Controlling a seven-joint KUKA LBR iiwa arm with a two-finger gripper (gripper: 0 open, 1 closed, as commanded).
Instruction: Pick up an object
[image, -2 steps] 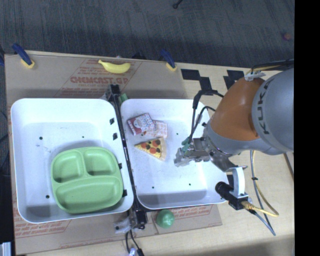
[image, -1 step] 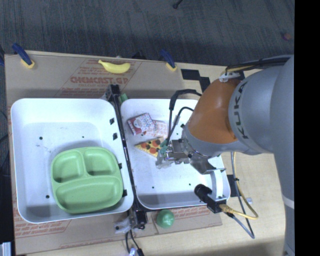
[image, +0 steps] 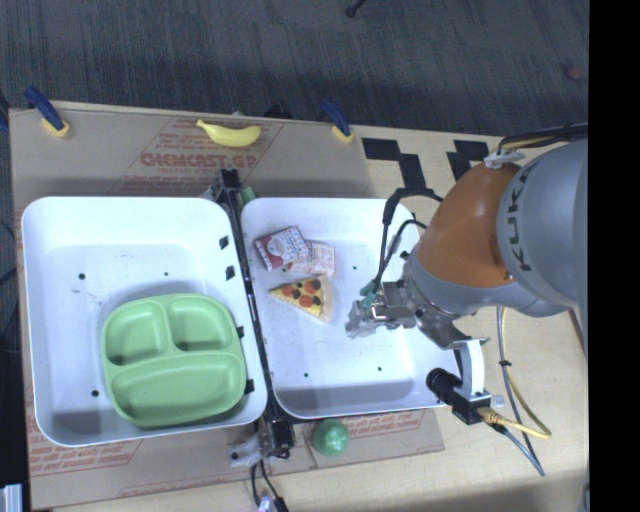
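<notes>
Here I am reaching in from the right, my pincer (image: 362, 318) hanging low over the right-hand shallow white plastic bin (image: 300, 395), toward its right side; how it is set I cannot tell from this angle. Nothing is showing between its tips. Lying just to its left in that bin is a toy pizza slice (image: 304, 295), a yellow wedge with red dots and a pale crust edge, pointing left. Touching it from above are a small red-and-white printed carton (image: 281, 247) and a pinkish packet (image: 320, 259) beside that. The left white bin (image: 60, 240) is carrying a light green divided plastic tray (image: 175, 358). On the cardboard-covered worktop (image: 300, 160), a yellow toy banana (image: 230, 131) is lying behind the bins, and a green ball (image: 330, 437) is sitting in front.
</notes>
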